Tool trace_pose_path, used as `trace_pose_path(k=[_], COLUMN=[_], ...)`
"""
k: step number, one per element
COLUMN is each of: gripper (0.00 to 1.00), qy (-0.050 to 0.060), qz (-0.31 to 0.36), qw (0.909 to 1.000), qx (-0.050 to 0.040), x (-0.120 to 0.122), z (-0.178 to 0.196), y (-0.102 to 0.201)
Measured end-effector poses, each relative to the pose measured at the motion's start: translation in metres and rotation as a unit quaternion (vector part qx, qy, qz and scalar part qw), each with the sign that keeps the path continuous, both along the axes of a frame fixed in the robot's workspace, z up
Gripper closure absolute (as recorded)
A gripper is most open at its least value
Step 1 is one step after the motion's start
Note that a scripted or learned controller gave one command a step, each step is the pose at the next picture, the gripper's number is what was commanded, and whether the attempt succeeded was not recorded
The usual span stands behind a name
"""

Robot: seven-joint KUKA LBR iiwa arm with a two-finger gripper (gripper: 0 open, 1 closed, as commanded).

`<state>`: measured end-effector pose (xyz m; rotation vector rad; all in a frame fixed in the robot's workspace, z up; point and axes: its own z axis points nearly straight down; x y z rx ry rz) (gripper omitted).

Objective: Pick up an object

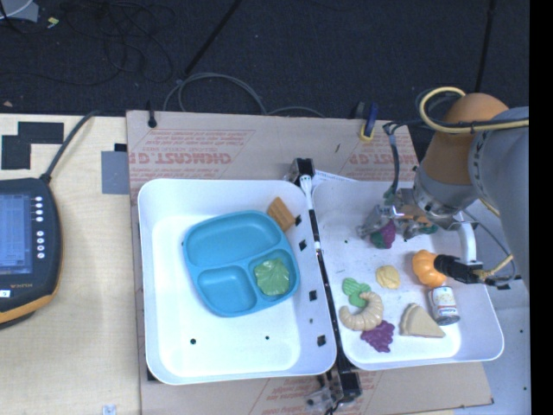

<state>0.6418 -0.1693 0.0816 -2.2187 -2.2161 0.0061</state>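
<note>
My gripper [384, 224] is low over the upper part of the right bin [484, 344], reaching in from the right under the orange band of the arm. A small purple toy [385, 235] sits right at its tip, touching or nearly touching it; whether it is gripped is unclear. Further toys lie lower in the same bin: an orange fruit [423, 266], a pale yellow piece [388, 277], a green piece [354, 289], a tan curved pastry [363, 311], a purple grape bunch [378, 337], a beige wedge [421, 322] and a small can [444, 304].
The left bin [164, 318] holds a blue divided plate [233, 262] with a green leaf [273, 277] in one compartment, and a brown block [280, 213] beside the plate. A teach pendant [22, 240] lies on the bench at far left. Cables run behind the bins.
</note>
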Motion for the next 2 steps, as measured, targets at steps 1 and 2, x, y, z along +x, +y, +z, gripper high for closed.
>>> trace_pose_path(k=[1,2], gripper=[1.0,1.0], qy=[-0.001,-0.005], qz=[-0.001,0.004], qw=[1.0,1.0], qx=[-0.0004,0.0], x=[0.0,0.004], z=[0.014,0.108], y=[-0.001,0.083])
